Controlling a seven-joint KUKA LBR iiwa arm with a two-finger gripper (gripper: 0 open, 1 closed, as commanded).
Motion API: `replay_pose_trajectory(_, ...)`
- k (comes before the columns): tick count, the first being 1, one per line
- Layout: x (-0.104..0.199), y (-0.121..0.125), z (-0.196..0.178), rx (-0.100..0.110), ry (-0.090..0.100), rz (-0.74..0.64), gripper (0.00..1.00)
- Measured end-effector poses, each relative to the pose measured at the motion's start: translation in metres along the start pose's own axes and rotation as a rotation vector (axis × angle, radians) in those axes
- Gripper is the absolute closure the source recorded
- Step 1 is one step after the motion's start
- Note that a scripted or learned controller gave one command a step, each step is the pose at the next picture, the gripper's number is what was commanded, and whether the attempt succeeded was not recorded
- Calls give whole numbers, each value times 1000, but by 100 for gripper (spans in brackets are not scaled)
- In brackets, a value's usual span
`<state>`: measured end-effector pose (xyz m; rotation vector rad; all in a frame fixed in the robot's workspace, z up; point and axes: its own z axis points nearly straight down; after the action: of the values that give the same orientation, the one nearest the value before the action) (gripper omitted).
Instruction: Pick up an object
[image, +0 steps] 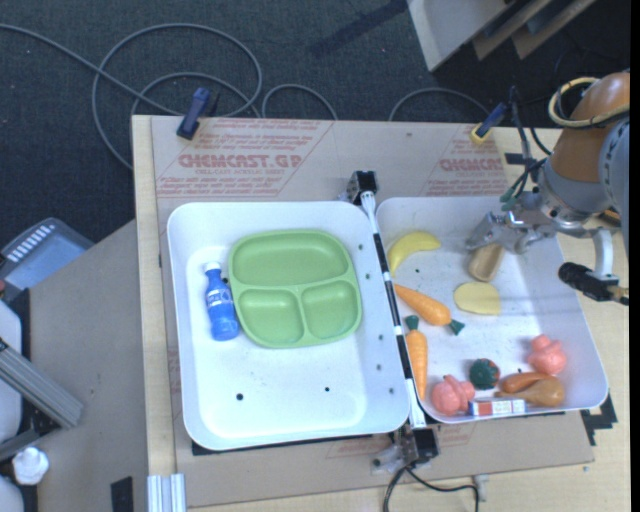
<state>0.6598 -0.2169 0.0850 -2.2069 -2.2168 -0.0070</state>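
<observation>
Tan plastic, a small bread-like piece (486, 262), lies near the far wall of the right bin (590, 345). My end effector (500, 232) hovers just over it, likely because it sits apart from the banana (412, 246); whether I am gripping it, I cannot tell.

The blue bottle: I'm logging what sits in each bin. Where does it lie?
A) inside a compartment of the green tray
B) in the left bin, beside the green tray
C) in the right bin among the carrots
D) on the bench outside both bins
B: the blue bottle lies on the left bin floor, just left of the green tray.
</observation>
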Motion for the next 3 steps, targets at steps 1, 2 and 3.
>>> replay_pose_trajectory(1,71,-45,2,-5,-12,3,0)
replay_pose_trajectory(2,66,3,-60,-9,-14,3,0)
replay_pose_trajectory(3,69,-15,-53,-5,-12,5,0)
